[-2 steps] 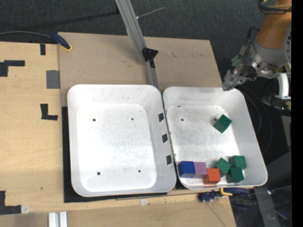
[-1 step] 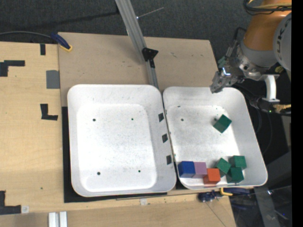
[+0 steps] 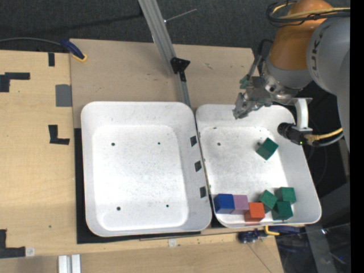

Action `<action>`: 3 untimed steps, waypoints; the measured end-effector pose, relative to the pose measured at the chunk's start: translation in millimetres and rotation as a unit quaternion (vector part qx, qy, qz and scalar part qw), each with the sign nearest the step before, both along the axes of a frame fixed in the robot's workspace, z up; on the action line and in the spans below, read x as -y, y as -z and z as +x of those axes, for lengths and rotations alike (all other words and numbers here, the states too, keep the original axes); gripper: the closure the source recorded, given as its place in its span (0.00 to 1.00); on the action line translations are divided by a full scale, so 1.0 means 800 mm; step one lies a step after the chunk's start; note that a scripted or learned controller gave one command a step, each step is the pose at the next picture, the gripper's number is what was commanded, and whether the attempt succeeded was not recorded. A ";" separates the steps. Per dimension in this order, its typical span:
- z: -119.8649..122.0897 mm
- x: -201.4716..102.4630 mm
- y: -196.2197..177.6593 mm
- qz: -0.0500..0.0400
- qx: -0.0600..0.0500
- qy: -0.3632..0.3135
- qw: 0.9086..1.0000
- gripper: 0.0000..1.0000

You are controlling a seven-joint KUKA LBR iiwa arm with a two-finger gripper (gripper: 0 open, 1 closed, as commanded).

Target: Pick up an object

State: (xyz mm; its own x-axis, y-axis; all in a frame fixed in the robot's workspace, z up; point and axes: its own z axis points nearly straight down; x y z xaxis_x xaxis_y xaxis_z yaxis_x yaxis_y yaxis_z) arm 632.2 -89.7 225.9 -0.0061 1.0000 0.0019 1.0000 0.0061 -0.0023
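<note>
My gripper (image 3: 241,110) hangs above the back edge of the right bin (image 3: 227,152), with no block between its fingers as far as the view shows. A single green block (image 3: 267,149) lies tilted in the middle right of that bin, below and to the right of the gripper. Along the bin's front edge sit a blue block (image 3: 224,203), a purple block (image 3: 241,202), an orange block (image 3: 256,211) and three green blocks (image 3: 280,202) close together.
The left bin (image 3: 136,169) stands beside the right one. A slanted metal rail (image 3: 162,33) runs down from the top to the gap between the bins. The wooden bench (image 3: 34,152) lies to the left.
</note>
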 end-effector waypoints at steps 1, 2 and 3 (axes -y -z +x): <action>-0.017 -0.075 0.009 0.000 0.000 0.000 1.000 1.00; -0.031 -0.151 0.015 0.000 0.000 -0.001 1.000 1.00; -0.048 -0.223 0.019 0.000 0.000 -0.001 1.000 1.00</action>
